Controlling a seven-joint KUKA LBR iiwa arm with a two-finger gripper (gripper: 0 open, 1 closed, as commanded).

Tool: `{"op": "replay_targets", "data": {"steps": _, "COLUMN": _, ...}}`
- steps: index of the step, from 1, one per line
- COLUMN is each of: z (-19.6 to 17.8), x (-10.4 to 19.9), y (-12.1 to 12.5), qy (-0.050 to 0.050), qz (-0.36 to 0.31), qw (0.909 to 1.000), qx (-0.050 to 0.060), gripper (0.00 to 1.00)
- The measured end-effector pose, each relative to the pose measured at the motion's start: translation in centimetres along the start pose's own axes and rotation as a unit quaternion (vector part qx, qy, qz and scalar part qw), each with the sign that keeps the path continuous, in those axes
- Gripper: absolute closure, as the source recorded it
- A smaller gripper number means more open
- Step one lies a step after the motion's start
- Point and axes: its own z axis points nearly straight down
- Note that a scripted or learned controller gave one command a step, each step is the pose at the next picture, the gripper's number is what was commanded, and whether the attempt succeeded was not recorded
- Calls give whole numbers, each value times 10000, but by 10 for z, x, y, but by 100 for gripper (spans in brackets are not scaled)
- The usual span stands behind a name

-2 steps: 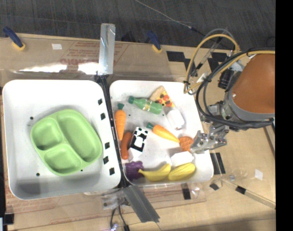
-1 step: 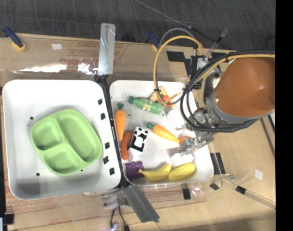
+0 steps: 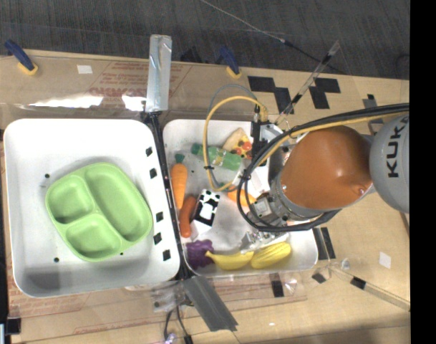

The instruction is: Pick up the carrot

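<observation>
carrot (image 3: 179, 180): lies lengthwise along left wall of right bin (image 3: 203, 127), green top toward far edge; not held.
2nd orange piece (image 3: 187, 216): just beside carrot's near end.
black/white cube (image 3: 207, 208): next to that piece.
purple item (image 3: 199, 250) + bananas (image 3: 252, 256): near edge of right bin.
gripper: under arm's orange band (image 3: 325, 167), over right bin's right half; open/closed can't tell.
green plate (image 3: 97, 211): 3 compartments, mid left bin (image 3: 17, 192).

Robotics lab — KUKA arm (image 3: 332, 174) over white bins (image 3: 31, 142), taped cardboard bench (image 3: 74, 74), loose cables (image 3: 225, 106).
</observation>
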Motion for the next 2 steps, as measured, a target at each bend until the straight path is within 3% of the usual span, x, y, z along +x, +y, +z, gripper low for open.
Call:
{"op": "replay_targets", "data": {"steps": 1, "z": 15, "x": 8, "y": 1, "qy": 10, "qz": -402, "qw": 9992, "qx": 23, "gripper": 100}}
{"op": "replay_targets", "data": {"steps": 2, "z": 29, "x": 42, "y": 5, "qy": 9, "qz": -1688, "qw": 9856, "qx": 31, "gripper": 100}}
